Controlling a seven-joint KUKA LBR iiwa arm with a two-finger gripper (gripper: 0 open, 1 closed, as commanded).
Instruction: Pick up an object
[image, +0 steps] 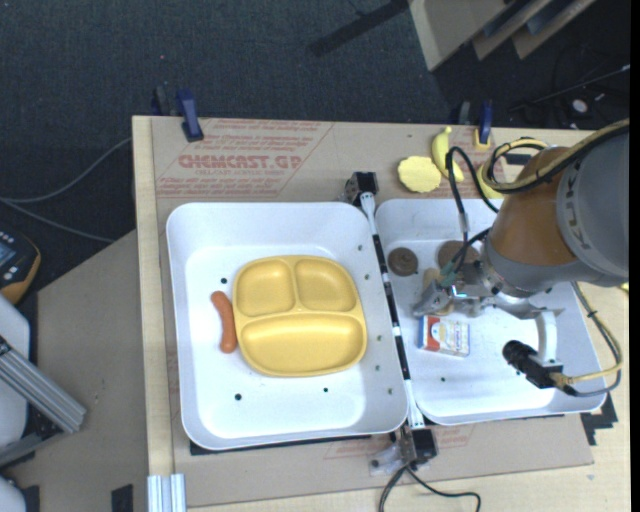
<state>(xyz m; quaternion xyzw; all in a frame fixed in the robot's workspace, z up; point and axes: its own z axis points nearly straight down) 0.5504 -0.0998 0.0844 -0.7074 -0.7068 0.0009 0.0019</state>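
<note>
Two shallow white bins sit side by side on the bench. The left bin (200, 390) holds two things: one orange hot dog (226, 321) lying lengthwise near the bin's left part, and just to its right, one yellow plate (298, 315) with three compartments, two small ones at the top and one long one below. The hot dog lies right beside the plate's left edge, outside it on the bin floor.

The right bin (480, 395) holds at least three loose things that can be counted: one round brown disc (403, 262) near its upper left, a second brownish round piece (452, 252) partly hidden by a cable and the arm, and one small flat packet (445, 335), white with red and blue print, lying near the bin's middle.

The single arm (575, 215) reaches in from the right, its orange band above the wrist, and bends down over the right bin. Its gripper (450, 292) hangs low over the bin's upper middle, just above the packet and to the right of the brown disc. The tool's metal parts are cluttered and whether it is apart or together cannot be told; nothing is visibly clamped in it.

Outside the bins, on the bench above the right bin, lie one yellow lump (419, 174) and one yellow banana-like piece (443, 150).
</note>
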